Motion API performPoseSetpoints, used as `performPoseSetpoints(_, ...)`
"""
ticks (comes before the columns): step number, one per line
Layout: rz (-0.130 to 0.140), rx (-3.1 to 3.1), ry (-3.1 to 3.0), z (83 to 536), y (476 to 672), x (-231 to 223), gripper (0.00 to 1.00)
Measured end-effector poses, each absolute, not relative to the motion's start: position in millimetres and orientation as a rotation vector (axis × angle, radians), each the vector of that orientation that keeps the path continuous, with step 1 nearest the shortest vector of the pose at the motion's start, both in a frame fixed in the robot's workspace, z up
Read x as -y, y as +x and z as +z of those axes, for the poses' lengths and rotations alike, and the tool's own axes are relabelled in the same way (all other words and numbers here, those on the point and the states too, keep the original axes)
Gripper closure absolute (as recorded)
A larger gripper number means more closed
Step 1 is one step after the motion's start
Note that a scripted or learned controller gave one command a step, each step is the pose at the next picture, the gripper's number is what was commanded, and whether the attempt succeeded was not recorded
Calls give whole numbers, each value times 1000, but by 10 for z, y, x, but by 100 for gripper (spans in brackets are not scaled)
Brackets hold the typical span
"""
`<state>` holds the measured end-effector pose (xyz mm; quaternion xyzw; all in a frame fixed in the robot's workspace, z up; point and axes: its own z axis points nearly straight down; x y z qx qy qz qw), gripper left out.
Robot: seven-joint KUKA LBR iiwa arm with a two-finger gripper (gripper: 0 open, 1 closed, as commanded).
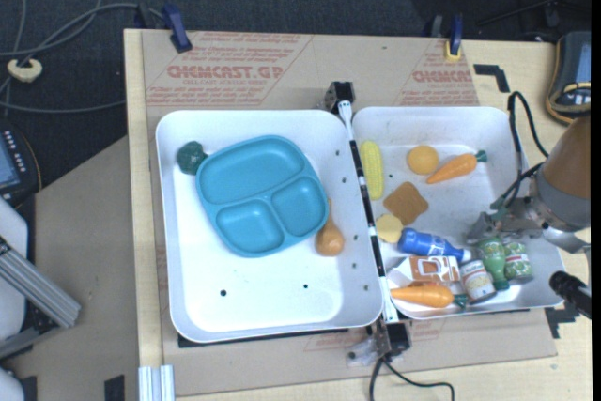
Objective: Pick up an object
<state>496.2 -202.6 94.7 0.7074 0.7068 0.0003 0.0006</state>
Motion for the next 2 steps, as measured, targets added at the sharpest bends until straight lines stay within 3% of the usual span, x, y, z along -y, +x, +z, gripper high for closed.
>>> performPoseSetpoints(1, 13, -2226, 2206, 1765, 5468, 1419, 100)
performPoseSetpoints(2, 10, -2229, 2206, 1856, 6090, 607, 100)
